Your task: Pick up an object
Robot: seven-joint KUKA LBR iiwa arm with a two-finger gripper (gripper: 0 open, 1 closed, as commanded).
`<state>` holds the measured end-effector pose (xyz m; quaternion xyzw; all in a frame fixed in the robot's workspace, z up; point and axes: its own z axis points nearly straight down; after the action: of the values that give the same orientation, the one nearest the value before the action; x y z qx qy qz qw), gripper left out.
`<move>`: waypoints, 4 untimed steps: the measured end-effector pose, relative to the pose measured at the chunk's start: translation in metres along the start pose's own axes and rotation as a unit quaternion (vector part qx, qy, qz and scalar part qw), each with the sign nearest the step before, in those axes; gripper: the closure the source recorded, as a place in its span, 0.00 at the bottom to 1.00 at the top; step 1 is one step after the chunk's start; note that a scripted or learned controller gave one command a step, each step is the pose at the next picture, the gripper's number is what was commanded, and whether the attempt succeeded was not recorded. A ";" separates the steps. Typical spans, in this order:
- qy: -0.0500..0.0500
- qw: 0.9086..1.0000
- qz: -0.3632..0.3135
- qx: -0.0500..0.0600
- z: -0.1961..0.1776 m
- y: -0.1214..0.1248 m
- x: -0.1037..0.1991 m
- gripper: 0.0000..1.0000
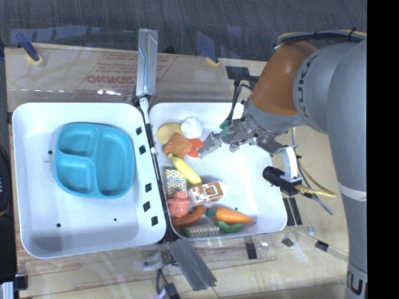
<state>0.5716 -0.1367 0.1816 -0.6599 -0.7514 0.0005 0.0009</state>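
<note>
The right bin [265,167] holds a pile of toy food along its left side. At the top of the pile are a white ball [191,127], a yellow round piece [168,132], a brown piece [177,145] and a small red piece [196,148]. Below them lie a banana [186,170], a checkered box [175,179], an orange and white carton [207,193], a pink toy [179,203] and a carrot [232,216]. My gripper [209,144] hangs low in the bin, its tip right beside the red piece. Nothing is visibly held.
The left bin [37,229] holds a blue divided plate [95,159]. A raised divider [148,161] runs between the two bins. The arm's grey body and orange band [283,86] cover the right bin's upper right corner. A black knob [272,175] sticks out below the wrist.
</note>
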 end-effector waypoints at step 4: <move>0.000 0.970 0.241 -0.001 0.088 0.043 0.024 1.00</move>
<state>0.6113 -0.1076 0.0936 -0.8216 -0.5700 -0.0002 0.0002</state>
